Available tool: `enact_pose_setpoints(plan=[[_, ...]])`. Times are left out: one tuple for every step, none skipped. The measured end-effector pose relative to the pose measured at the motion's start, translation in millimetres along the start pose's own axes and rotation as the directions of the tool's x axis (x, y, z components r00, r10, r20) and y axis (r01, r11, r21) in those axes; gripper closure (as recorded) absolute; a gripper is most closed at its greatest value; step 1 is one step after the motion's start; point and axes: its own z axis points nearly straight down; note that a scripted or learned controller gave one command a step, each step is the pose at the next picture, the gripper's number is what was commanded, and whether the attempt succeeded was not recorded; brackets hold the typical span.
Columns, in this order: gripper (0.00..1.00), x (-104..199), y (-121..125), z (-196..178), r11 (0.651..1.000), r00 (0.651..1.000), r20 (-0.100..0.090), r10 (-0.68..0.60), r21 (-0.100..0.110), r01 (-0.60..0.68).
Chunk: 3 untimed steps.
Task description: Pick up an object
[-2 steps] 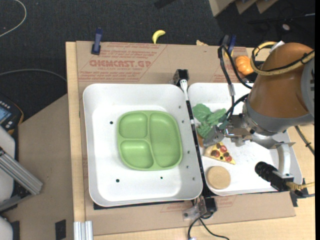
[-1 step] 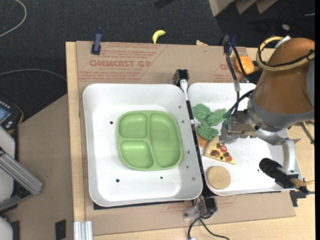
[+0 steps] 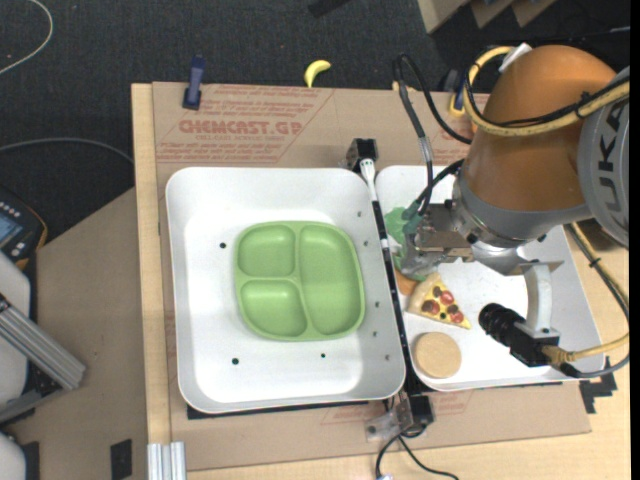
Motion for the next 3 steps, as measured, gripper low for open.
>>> enact_pose_setpoints(plan=[[1.00, 0, 2, -209, 1.000, 1.000, -0.001, 0.005, -0.018, -0.005], [1.00, 45, 13, -86, 1.000, 1.000, 0.004, 0.004, 0.016, -0.004], [1.00, 126, 0, -93, 1.000, 1.000, 0.000, -0.002, 0.004, 0.002]])
